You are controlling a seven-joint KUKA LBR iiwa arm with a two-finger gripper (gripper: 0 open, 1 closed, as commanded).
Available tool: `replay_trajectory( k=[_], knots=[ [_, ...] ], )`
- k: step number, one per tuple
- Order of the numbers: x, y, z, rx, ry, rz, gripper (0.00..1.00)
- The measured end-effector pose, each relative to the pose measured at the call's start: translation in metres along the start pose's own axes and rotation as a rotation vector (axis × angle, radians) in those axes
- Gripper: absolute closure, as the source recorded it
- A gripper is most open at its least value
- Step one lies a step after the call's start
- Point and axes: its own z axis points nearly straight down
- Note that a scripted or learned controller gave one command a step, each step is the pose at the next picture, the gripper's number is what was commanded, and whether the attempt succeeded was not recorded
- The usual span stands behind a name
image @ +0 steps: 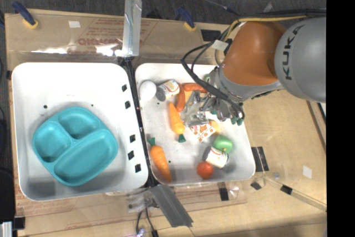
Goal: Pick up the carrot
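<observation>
Orange carrot [160, 162] at right bin's [244, 144] front-left corner | long axis near-far, green top away from camera | gripper [195, 111] over bin's middle clutter, finger state unreadable | arm hides bin's far-right part

Single fixed camera above bench [288, 136], looking down at slant; both white bins [72, 72] fully framed, moderately near; arm [277, 58] enters from right.

light: bright, even, from overhead | glare: white streak on clear tape [83, 50] above left bin [22, 119] | shadows: soft, short, under teal plate [75, 144] and arm [266, 58] | focus: mild softness throughout, small toys smeared | edges: slight distortion
</observation>
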Motion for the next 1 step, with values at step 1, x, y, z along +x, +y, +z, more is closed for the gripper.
replay_trajectory(
  k=[1],
  knots=[
    [0.0121,0.1085,-0.0162,-0.005,0.007,0.06,1.0]
  ],
)
